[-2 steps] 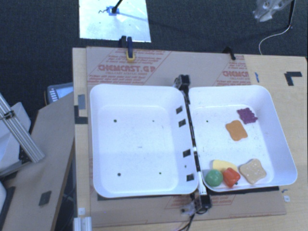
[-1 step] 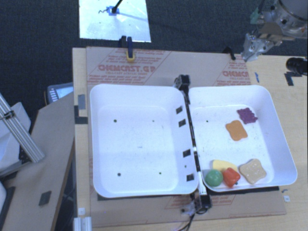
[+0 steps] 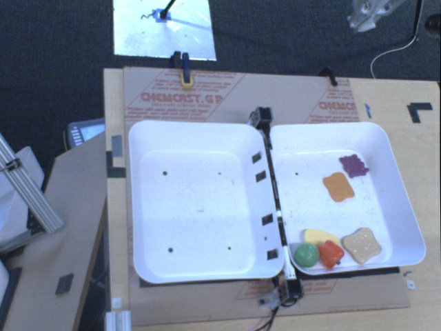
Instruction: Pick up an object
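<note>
Dark blue-grey carpet floor (image 3: 289,19), shiny metal plate (image 3: 164,18) lying on it at top, pale wooden bench (image 3: 427,150) under printed cardboard sheet (image 3: 227,95), aluminium extrusion strut (image 3: 27,192) at left, white cable (image 3: 389,54) trailing top right, even overhead light

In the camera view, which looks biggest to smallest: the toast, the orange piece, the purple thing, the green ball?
1. Toast
2. Orange piece, close to the toast
3. Purple thing and green ball, too alike to rank
</note>
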You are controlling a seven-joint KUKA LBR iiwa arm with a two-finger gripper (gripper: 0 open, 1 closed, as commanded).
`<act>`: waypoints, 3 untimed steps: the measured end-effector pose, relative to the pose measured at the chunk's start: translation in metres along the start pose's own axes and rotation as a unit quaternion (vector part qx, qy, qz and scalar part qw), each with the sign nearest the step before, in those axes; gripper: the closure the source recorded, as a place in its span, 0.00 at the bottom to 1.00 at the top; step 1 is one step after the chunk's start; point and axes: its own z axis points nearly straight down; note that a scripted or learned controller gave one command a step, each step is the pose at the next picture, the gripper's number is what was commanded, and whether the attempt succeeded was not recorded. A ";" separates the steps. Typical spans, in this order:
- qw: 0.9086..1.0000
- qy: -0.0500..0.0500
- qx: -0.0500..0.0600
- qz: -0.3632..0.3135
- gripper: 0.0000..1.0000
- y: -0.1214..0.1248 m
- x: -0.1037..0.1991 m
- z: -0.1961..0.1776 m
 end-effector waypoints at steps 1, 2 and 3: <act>1.000 -0.001 0.013 0.007 1.00 -0.002 -0.047 0.110; 1.000 -0.001 0.011 0.006 1.00 0.001 -0.070 0.173; 1.000 -0.002 -0.002 0.002 1.00 0.004 -0.047 -0.002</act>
